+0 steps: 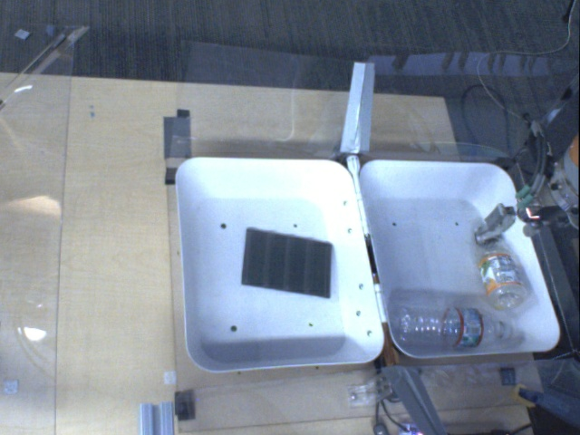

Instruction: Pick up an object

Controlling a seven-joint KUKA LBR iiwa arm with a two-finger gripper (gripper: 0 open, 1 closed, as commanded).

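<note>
A flat black ridged pad (287,262) lies in the left bin (204,198), a little left of its middle. In the right bin (408,188) a clear plastic bottle (449,326) with a red and green label lies on its side along the front wall. A small bottle with an orange and yellow label (501,278) lies near the right wall. My gripper (494,224) hangs at the right bin's right side, just above that small bottle, and nothing shows between its fingers.
A grey metal post (358,107) stands behind the seam between the bins. Cables and arm hardware (544,161) crowd the right edge. The wooden bench (91,243) stretches to the left of the bins.
</note>
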